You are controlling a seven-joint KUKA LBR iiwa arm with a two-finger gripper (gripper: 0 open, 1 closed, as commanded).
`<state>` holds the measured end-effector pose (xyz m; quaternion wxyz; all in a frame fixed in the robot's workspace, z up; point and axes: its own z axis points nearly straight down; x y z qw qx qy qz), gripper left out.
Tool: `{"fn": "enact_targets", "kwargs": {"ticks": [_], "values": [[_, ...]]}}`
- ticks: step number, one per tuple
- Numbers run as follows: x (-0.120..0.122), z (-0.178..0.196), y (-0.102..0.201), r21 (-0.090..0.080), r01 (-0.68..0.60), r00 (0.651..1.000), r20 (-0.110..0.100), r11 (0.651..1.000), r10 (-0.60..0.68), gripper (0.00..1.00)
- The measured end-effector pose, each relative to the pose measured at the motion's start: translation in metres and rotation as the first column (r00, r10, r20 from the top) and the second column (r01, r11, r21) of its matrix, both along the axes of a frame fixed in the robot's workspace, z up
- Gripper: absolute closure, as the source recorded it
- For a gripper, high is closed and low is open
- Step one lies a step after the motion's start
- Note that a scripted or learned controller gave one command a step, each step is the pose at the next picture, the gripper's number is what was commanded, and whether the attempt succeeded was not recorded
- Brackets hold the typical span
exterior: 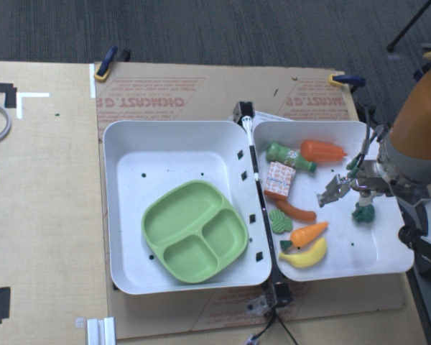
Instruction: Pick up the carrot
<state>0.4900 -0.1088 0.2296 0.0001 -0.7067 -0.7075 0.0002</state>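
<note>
Carrot (308,233) in right bin (388,261), near front, touching banana (305,254), beside green leafy piece (279,221) and sausage (296,210). Claw (332,192) above bin's middle, up and right of carrot, apart from it, parted narrowly, holding nothing. Green tray (194,231) in left bin (122,207) on worktop (43,228).

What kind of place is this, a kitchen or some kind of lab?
Probably a robot lab bench, not a kitchen: the food, like the carrot and banana, looks like toys, the white bins sit on clamped cardboard, and a gripper hangs above.
</note>
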Motion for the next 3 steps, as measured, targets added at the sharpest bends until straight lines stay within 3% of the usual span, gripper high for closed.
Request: {"fn": "enact_targets", "kwargs": {"ticks": [1, 2, 3], "values": [[-0.013, -0.127, -0.001, 0.001, 0.203, 0.979, -0.001, 0.979, -0.203, 0.00], [-0.013, -0.137, 0.005, 0.001, -0.168, 0.986, 0.000, 0.986, 0.168, 0.00], [-0.011, -0.128, 0.005, 0.000, -0.165, 0.986, 0.002, 0.986, 0.165, 1.00]]}}
